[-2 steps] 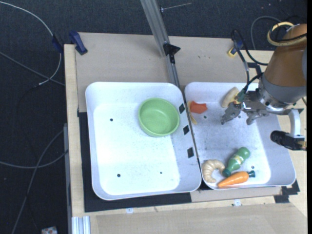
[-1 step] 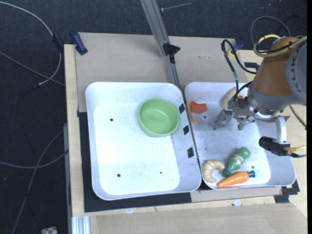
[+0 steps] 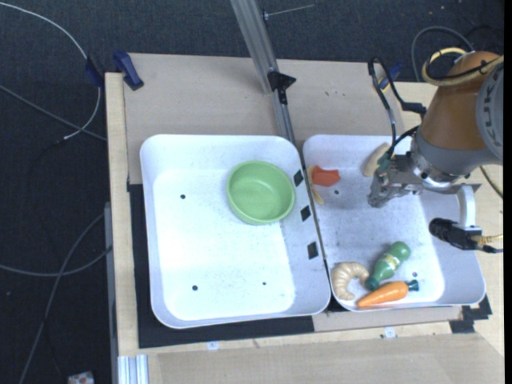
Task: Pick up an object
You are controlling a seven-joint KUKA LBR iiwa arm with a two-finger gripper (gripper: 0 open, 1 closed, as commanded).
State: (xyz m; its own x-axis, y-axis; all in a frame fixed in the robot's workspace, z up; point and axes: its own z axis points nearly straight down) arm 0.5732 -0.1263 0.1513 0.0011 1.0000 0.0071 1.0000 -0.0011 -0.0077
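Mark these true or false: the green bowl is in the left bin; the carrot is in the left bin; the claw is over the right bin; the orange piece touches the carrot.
1. The green bowl sits in the left bin. True.
2. The carrot is in the left bin. False: it lies in the right bin.
3. The claw is over the right bin. True.
4. The orange piece touches the carrot. False: they lie well apart.

The arm [image 3: 464,126] runs off the right edge and partly hides a pale, perhaps yellowish object [image 3: 373,163].
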